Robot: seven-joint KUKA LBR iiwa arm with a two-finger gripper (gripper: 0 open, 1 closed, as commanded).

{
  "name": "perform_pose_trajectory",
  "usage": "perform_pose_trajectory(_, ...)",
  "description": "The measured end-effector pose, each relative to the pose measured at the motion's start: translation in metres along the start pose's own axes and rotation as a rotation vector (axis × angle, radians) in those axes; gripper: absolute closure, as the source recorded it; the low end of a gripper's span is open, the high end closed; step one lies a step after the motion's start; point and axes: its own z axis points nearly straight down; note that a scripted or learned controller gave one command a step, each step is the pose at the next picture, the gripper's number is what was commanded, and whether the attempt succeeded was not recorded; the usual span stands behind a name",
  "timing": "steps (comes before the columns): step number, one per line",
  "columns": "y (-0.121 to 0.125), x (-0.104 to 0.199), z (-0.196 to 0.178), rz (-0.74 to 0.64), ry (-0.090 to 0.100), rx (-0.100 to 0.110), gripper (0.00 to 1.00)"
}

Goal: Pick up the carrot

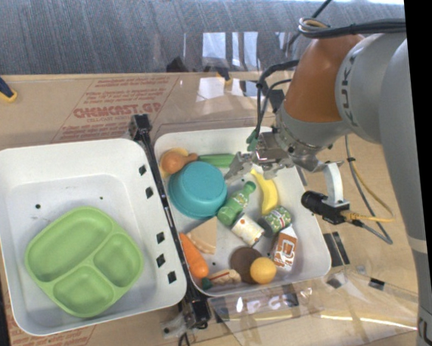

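We see a brown bench (103,103) – two white bins sit on it. The left bin (8,226) touches the right bin (316,261).

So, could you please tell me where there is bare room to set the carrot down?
The left white bin has bare floor above the green divided plate, toward its far wall. The right white bin is crowded: teal bowl, yellow banana, green bottle, orange carrot by its left wall.
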Motion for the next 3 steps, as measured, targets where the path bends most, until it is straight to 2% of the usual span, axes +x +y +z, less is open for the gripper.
perform_pose_trajectory(1,0.078,0.041,0.065,0.107,-0.001,0.004,0.00)
perform_pose_trajectory(2,0.088,0.086,0.019,0.331,-0.002,-0.003,0.00)
perform_pose_trajectory(3,0.088,0.128,0.020,0.460,-0.002,-0.002,0.00)
